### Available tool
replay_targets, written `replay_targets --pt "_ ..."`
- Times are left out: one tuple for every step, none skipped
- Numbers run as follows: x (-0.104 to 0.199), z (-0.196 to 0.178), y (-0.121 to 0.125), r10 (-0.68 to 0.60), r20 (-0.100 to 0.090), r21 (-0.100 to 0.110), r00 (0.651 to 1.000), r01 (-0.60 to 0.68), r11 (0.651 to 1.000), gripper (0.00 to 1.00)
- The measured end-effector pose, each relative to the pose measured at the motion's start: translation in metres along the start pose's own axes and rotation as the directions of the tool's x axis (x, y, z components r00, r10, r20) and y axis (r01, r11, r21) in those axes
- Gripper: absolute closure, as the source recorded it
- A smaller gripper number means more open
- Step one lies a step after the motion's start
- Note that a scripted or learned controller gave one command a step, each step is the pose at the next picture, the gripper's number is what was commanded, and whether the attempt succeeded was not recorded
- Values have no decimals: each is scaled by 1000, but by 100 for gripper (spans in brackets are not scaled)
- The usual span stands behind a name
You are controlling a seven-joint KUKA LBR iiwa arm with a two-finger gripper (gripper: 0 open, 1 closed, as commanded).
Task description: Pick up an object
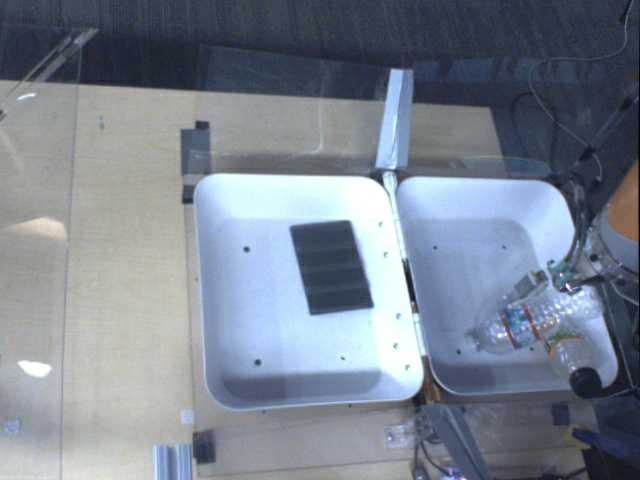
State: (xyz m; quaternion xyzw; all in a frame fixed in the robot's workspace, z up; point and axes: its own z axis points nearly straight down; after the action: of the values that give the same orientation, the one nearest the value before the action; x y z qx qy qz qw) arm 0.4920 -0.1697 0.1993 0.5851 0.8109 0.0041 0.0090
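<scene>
From the overhead camera view, a clear plastic bottle (525, 320) lies on its side in the right bin (470, 218), near that bin's lower right corner. It is see-through and crinkled, with a colourful label band of blue and orange round its middle. Its long axis runs on a slant, from lower left to upper right; which end bears the cap is hard to tell. Just below it sits a second clear item with a dark round cap (585, 378), close to the bin's rim.

The tool (568, 276) hangs over the bottle's upper right end, on the arm (622, 223) coming in from the right. How far its fingers stand apart cannot be told, nor whether anything is between them.

The left bin (230, 268), smooth white with rounded corners, holds a flat dark rectangular block (331, 266) with ribbed bands across it, tilted slightly. Both bins rest on a pale wood-grain bench (110, 298).
</scene>
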Motion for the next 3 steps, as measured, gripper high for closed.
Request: replay_targets --pt "-9 99 -2 -78 1 -5 997 78 997 0" --pt "9 109 3 -106 0 -2 994 106 994 0" --pt "9 97 6 -108 3 -10 994 108 994 100"
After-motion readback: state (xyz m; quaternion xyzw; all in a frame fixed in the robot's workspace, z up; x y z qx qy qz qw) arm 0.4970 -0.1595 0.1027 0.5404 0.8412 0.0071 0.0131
